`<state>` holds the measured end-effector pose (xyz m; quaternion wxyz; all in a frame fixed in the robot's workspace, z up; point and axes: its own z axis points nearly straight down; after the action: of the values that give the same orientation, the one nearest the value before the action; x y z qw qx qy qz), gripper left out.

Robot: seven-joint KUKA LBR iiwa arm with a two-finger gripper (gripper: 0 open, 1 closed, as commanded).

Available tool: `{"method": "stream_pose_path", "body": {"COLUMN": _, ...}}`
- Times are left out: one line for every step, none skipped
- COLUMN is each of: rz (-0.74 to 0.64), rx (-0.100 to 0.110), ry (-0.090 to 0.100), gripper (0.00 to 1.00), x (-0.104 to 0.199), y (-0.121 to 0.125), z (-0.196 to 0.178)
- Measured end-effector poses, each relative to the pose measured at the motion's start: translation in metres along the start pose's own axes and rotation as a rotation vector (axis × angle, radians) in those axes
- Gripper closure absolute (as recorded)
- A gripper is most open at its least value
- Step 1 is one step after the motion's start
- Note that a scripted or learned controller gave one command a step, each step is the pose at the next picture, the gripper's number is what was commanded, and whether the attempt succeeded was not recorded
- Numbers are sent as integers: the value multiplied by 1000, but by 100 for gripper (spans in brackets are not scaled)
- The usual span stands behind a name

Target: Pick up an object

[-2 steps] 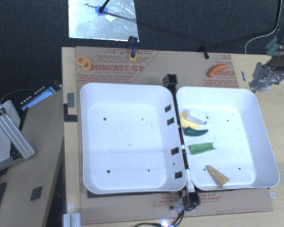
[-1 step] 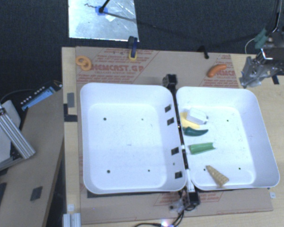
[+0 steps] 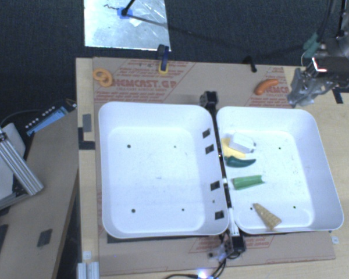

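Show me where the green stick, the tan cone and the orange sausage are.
green stick (image 3: pixel 248 182), camera view, its middle.
tan cone (image 3: pixel 268 215), camera view, its ridged body.
orange sausage (image 3: pixel 266 86), camera view, its middle.

A robotics lab or test cell, not a home or shop: two shallow white plastic bins (image 3: pixel 157 112) sit clipped side by side on a brown printed cardboard sheet (image 3: pixel 180 74) laid over a pale wooden worktop (image 3: pixel 46 179), on dark blue-grey carpet floor (image 3: pixel 35 39). Black cables (image 3: pixel 221 39) trail across the carpet, a silver extruded aluminium frame rail (image 3: pixel 11 161) stands at the left, and a square of shiny metal foil sheet (image 3: pixel 125 16) lies taped down beyond the worktop
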<state>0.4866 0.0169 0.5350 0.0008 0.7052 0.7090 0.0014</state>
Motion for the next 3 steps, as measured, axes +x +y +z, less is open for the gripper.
{"method": "stream_pose_path", "body": {"rz": 14, "rx": -1, "ry": -5, "gripper": 100, "x": -111, "y": -2, "z": 0}}
{"method": "stream_pose_path", "body": {"rz": 13, "rx": 0, "ry": -5, "gripper": 100, "x": -209, "y": -3, "z": 0}}
{"method": "stream_pose_path", "body": {"rz": -1, "rx": 2, "ry": -1, "gripper": 100, "x": -172, "y": -1, "z": 30}}
